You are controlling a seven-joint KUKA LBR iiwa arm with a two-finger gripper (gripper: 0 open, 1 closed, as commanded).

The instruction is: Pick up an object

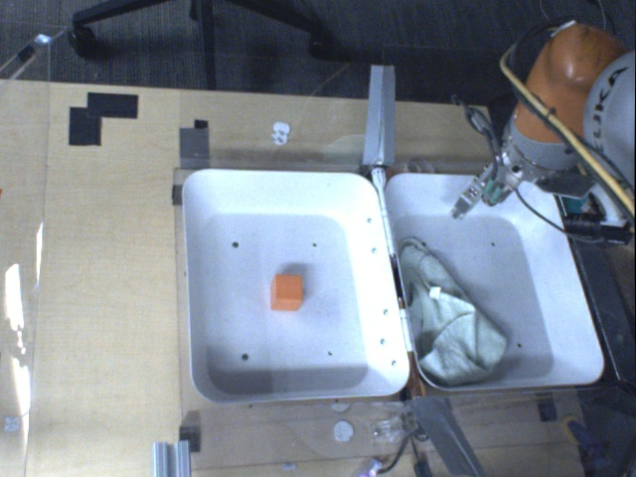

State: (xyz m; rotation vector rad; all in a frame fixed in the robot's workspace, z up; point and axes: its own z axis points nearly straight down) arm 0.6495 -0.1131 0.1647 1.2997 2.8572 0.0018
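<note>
An orange cube (287,292) lies on the floor of the left bin (214,227), a little left of its middle. A crumpled pale grey-green cloth (449,318) is bunched in the right bin (537,266), against its left wall and near corner. My gripper (477,197) hangs over the far edge of the right bin, well above and behind the cloth, with nothing visible between its fingers. The grey arm with its orange band (561,68) comes in from the upper right.
A grey metal post (379,117) stands behind the divider between the two bins. Black tape marks (99,115) lie on the wooden bench at the far left. A chair base (199,8) stands on the dark floor beyond the bench.
</note>
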